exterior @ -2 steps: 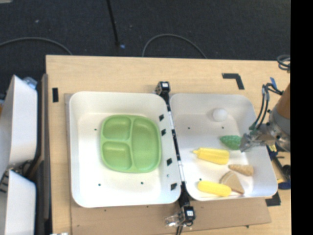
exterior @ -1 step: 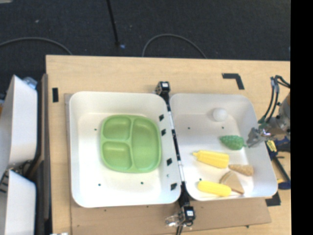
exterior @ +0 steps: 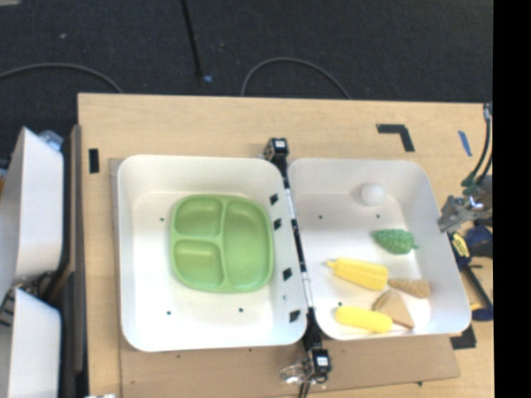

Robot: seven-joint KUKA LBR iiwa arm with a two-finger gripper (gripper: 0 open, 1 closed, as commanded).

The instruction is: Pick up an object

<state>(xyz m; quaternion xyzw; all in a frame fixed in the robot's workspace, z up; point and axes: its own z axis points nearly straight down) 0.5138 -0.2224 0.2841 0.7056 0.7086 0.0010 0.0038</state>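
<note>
On a pale wooden bench (exterior: pixel 207 123), two shallow white bins are seen side by side from above, joined along their shared edge by a row of small black clips (exterior: pixel 289 247). The left bin (exterior: pixel 133 305) is occupied by a green divided plate (exterior: pixel 222 243), laid flat near its middle with three compartments visible.

The objects that could be picked up are all gathered in the right bin (exterior: pixel 332 181). A white ball (exterior: pixel 372 194) is placed towards the far wall, well apart from the rest. A green lumpy object (exterior: pixel 393 240) is set nearer the right wall. Below it, a yellow piece (exterior: pixel 358 273) is laid at a slant, with a tan piece (exterior: pixel 410 288) just beside its right end. A second yellow piece (exterior: pixel 363 319) is found close to the near wall, touching or overlapped by a tan wedge (exterior: pixel 397 308). None of these objects is lifted; each is shown resting on the bin floor.

Whether the gripper is open, closed or holding anything cannot be told.

A grey metal fitting (exterior: pixel 459 211) is seen at the bench's right edge, beside the right bin. Black cables (exterior: pixel 189 31) are trailed across the dark floor beyond the bench, and white boxes (exterior: pixel 37 214) are stacked at the left.
</note>
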